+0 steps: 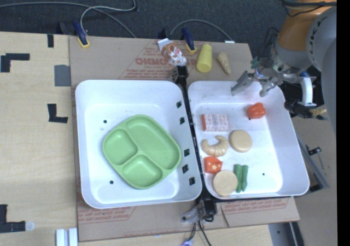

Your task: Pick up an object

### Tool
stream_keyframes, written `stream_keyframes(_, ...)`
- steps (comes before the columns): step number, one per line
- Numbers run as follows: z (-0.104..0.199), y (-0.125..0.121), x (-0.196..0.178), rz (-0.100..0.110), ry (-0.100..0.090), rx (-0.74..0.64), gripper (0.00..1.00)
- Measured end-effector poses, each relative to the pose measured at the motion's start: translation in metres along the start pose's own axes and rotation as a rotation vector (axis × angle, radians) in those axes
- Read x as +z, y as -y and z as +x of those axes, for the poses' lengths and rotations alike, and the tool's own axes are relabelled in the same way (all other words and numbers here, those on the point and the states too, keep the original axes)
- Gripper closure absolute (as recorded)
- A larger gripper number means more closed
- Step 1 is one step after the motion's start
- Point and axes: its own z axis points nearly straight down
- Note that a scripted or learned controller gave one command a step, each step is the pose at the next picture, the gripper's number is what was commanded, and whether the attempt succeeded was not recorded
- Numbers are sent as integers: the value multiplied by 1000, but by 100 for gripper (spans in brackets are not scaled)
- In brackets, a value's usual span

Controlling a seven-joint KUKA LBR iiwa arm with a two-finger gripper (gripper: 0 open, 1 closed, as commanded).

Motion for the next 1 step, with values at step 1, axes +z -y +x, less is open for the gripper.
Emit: stream_keyframes(1, -38, 8, 90, -7, 2, -2, 0)
